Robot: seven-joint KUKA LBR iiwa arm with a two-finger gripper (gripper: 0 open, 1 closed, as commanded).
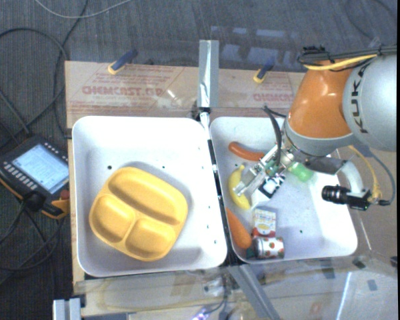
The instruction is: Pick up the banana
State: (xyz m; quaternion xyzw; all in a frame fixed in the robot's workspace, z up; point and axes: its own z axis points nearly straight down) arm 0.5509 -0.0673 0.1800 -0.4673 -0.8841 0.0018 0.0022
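The grey arm's two-finger gripper (248, 185) reaches down into the right-hand shallow white bin (333, 242), its metal fingers slightly parted and closing on nothing, the tips just over the curved yellow banana (236, 181) near the bin's left wall. An orange carrot (237, 228), a red sausage-shaped toy (245, 152), a small carton (264, 220) and a red can (269, 247) lie nearby. The left white bin (93, 135) holds a yellow sectioned plastic tray (139, 212). A handheld control pendant (32, 173) rests on grey carpet.
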